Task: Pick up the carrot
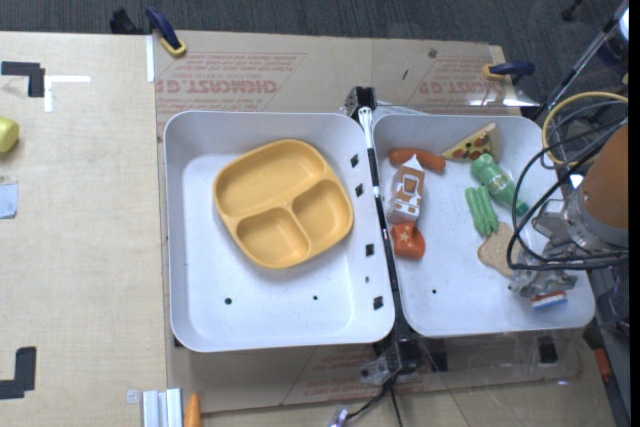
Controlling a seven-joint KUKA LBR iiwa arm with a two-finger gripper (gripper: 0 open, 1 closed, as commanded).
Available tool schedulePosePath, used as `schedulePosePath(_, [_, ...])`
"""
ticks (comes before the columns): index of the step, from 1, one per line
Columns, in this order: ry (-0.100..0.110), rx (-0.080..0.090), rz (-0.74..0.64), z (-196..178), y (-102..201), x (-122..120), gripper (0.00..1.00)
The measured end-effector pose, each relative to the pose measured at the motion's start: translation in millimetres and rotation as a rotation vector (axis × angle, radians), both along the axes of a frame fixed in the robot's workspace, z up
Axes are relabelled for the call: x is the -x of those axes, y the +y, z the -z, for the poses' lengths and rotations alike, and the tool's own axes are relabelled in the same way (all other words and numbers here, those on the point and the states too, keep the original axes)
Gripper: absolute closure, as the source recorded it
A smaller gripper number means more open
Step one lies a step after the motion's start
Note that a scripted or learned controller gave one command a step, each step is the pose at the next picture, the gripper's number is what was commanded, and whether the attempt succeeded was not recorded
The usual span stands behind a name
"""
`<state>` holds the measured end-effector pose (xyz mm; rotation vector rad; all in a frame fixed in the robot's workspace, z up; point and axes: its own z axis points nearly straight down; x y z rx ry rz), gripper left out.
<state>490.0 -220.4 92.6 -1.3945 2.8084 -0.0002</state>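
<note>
The carrot [417,158] lay at twelve o'clock of the right bin [450,315], ungrasped; the gripper [545,290], finger state untellable, sat at four o'clock.

The grey arm with its orange band [610,190] is running off the right edge. Its cable-draped wrist is covering part of the flat tan bread-like piece [494,251].
</note>
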Motion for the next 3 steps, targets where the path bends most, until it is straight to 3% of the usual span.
schedulePosePath(1, [0.0, 0.0, -0.055, -0.3, -0.2, -20.1, 1.0])
schedulePosePath(2, [0.001, 0.001, -0.189, -0.1, 6.7, 9.8, 1.0])
schedulePosePath(3, [-0.01, -0.011, -0.198, -1.2, 16.0, 5.3, 0.0])
